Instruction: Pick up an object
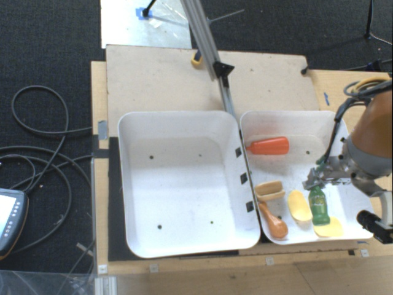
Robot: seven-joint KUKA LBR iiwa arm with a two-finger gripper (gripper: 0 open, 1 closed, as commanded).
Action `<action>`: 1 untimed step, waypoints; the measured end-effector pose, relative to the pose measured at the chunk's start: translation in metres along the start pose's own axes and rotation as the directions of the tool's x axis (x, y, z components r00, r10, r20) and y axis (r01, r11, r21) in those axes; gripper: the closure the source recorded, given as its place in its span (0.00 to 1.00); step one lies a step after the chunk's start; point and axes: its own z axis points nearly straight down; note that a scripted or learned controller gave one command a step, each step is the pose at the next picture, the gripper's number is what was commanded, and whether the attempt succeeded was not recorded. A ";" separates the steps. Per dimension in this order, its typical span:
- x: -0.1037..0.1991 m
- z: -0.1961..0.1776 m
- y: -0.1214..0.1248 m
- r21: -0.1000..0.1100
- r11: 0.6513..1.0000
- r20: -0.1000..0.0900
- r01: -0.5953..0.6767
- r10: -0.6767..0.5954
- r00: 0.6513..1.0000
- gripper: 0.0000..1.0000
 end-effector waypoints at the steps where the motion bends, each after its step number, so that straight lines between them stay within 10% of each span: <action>1: -0.001 -0.064 0.007 -0.002 1.000 0.001 0.000 0.000 1.000 1.00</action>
